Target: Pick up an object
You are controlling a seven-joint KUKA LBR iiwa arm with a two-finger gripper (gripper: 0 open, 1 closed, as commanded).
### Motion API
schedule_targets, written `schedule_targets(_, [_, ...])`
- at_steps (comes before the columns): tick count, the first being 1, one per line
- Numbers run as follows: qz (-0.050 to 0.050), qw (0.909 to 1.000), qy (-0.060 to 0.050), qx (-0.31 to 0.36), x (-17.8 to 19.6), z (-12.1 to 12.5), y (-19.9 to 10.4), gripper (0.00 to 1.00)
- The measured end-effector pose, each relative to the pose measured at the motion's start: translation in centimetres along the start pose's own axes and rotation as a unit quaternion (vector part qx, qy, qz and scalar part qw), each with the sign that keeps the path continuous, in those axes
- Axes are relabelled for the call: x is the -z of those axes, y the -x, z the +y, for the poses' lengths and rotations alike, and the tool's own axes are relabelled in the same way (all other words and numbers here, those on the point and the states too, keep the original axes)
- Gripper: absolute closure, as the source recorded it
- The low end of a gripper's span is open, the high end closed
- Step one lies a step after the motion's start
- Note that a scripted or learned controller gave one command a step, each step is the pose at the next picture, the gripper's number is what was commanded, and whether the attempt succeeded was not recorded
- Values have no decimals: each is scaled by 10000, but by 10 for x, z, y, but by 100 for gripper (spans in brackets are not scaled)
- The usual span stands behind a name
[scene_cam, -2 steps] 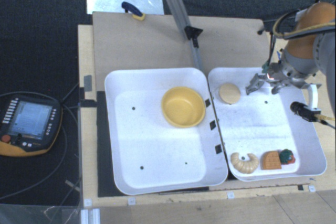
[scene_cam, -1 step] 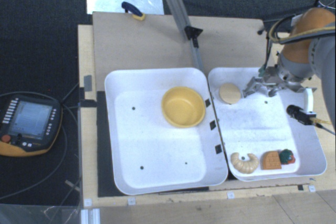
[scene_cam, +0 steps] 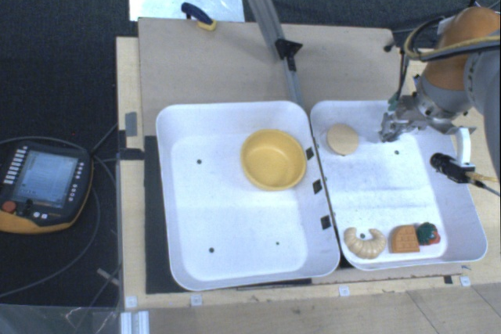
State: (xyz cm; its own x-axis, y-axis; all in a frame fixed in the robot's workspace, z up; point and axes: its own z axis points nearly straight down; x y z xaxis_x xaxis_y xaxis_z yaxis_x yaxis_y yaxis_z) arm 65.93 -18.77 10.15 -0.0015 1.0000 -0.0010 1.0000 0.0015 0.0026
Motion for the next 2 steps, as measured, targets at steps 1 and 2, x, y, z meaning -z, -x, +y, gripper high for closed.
schedule_targets(1, [1,10000,4,-7,43,-1,1,100])
schedule_targets(2, [-2,10000,12,-6,92,1,11,100])
